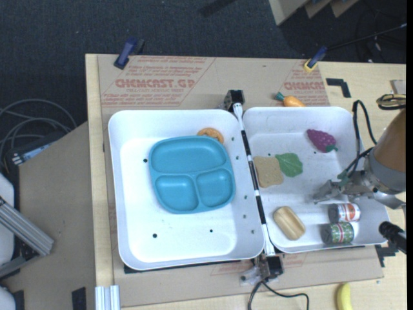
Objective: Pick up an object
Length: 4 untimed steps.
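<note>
Approach step, nothing grasped yet. Gripper (330,191) low in right bin (335,116), fingers spread apart, holding nothing, just above red can (344,212); green can (338,232) beside it. Next move likely needs centring over can, descending, then closing.

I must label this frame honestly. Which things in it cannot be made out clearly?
- Tool, camera view: small and blurred, so the finger state is unreadable.
- Arm: cut off by the right edge.
- Two cans: labels too small to read.
- Yellow object on the bench: cut off by the bottom edge.
- Orange item: partly hidden behind the blue tray.
</note>
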Each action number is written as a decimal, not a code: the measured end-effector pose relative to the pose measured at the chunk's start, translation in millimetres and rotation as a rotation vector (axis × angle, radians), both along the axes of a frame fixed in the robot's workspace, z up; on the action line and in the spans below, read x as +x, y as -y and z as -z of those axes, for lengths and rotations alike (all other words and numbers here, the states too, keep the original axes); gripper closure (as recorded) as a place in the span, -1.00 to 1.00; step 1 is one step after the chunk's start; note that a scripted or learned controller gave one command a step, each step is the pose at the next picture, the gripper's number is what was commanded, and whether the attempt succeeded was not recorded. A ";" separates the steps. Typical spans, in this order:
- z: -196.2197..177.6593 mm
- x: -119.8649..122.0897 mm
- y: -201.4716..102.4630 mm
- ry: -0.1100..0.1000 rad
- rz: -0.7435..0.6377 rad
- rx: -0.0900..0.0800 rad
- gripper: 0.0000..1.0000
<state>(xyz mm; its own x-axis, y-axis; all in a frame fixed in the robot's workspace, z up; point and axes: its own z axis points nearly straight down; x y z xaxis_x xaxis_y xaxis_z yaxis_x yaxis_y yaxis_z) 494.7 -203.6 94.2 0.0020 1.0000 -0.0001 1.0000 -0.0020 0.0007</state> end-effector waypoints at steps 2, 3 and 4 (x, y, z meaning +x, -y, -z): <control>11.4 131.4 -32.2 -0.002 -0.003 0.002 -1.00; 9.1 163.7 -50.1 0.001 -0.004 -0.001 -1.00; -1.6 164.3 -49.5 0.004 -0.004 -0.003 1.00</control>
